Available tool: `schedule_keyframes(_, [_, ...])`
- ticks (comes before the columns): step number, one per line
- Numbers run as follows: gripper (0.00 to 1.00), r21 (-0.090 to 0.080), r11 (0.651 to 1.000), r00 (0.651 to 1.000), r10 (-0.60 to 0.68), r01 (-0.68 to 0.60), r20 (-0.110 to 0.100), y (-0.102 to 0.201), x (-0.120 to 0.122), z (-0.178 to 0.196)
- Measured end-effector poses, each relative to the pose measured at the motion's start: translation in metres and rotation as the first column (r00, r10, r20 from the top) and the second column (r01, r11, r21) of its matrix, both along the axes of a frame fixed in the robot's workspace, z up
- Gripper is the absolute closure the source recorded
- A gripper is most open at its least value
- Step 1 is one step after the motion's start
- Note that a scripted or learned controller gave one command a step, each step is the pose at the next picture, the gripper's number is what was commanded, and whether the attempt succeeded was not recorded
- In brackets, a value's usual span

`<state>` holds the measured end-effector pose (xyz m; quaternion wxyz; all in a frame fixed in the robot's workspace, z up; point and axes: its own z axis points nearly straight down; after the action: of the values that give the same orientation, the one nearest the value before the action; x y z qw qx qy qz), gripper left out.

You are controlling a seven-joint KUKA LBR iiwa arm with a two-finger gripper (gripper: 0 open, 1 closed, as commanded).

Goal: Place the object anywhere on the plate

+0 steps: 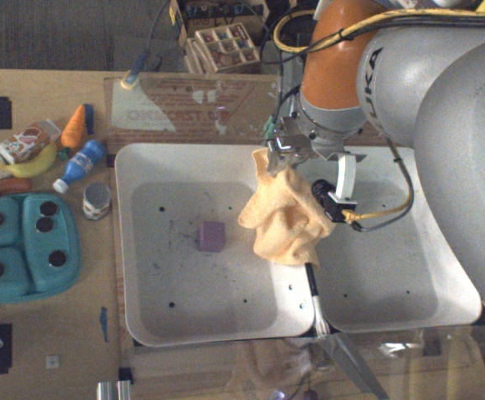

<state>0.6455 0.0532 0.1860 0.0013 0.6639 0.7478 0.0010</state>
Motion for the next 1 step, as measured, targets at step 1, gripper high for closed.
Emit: schedule_keyframes(1, [1.00,-0.001,0.999,0.999,-0.045,0.045,0.000,-0.0481,0.0218,-0.0003])
